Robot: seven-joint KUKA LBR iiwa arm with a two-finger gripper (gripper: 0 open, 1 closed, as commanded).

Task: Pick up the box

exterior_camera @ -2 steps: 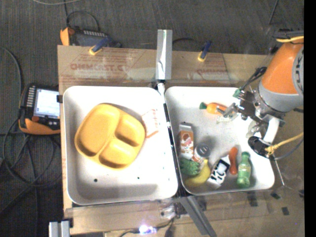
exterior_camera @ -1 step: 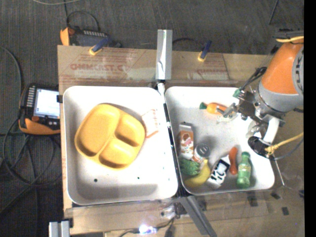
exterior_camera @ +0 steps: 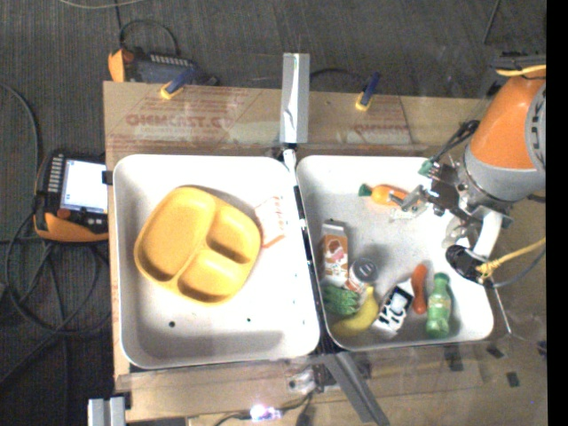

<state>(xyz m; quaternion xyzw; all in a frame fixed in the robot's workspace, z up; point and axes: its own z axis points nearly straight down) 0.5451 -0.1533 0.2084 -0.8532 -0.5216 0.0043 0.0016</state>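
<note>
While the arm hangs over the right bin's upper right corner, this is how the fixed overhead view reads from where I stand.

Camera view, box: the small carton box (exterior_camera: 334,254), orange-red with a picture on its face, lies flat near the left wall of the right bin (exterior_camera: 399,171), close to the divider between the two bins.

Camera view, gripper: the gripper (exterior_camera: 417,195) sits at the arm's tip near the bin's back wall; whether it is released or clenched I cannot tell, and nothing shows held in it.

Bearing: from the gripper the box lies at about eight o'clock, some way off across bare bin floor.

Long axis: the box runs roughly twelve to six, tipped slightly, so a grip would probably have to close across its short width.

Neighbours: a grey can top (exterior_camera: 364,269) sits just beside the box at its four o'clock; green leafy toy food (exterior_camera: 337,298) and a banana (exterior_camera: 355,316) crowd its lower end; a carrot-like orange piece (exterior_camera: 384,193) lies just beside the gripper.

Surface: smooth white plastic, shallow walls.

Room: the box's upper end and right side look open, its left side near the wall, so that side seems tight.

Left bin (exterior_camera: 142,327): a yellow divided plate (exterior_camera: 200,242) and a small card (exterior_camera: 273,219) at its two o'clock.
</note>
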